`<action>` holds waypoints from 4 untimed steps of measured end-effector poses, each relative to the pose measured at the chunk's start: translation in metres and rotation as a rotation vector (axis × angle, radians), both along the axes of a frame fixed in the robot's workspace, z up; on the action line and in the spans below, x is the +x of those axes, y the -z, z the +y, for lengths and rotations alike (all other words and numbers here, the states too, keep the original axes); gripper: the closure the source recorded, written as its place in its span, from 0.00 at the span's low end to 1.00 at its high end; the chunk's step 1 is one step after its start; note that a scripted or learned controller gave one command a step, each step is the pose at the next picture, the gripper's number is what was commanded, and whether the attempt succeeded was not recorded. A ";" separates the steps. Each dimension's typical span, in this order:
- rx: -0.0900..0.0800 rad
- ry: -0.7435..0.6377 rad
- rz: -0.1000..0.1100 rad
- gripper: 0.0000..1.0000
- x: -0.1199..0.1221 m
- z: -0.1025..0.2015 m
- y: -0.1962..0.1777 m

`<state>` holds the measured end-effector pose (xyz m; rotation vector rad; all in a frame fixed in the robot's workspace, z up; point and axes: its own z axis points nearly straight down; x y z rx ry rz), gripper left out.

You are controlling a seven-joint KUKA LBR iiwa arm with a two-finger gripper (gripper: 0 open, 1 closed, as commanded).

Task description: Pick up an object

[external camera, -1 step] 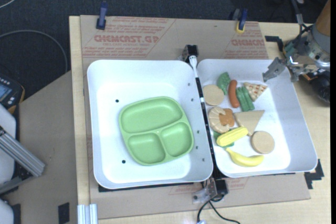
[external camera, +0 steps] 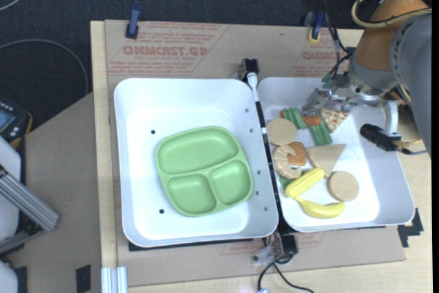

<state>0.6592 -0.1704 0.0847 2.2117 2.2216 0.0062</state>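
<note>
Two white bins sit side by side on a bench. The left bin (external camera: 130,168) holds a green divided plate (external camera: 202,169) near its centre. The right bin (external camera: 391,206) holds a cluster of toy food in its left half: a banana (external camera: 322,208) at 6 o'clock, a round cracker (external camera: 343,186) beside it, a tan wedge (external camera: 326,158), and green beans (external camera: 295,118) toward 12 o'clock. The gripper (external camera: 328,105) hangs low over the bin's 12 o'clock edge, above the beans and a waffle-patterned piece (external camera: 335,119). Whether it is released or clenched cannot be told.
</note>
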 end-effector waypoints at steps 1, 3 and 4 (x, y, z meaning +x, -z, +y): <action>0.002 -0.003 -0.001 0.00 0.009 0.092 -0.106; 0.001 0.004 0.006 1.00 0.008 0.074 -0.035; 0.002 0.004 0.001 1.00 -0.053 0.067 -0.004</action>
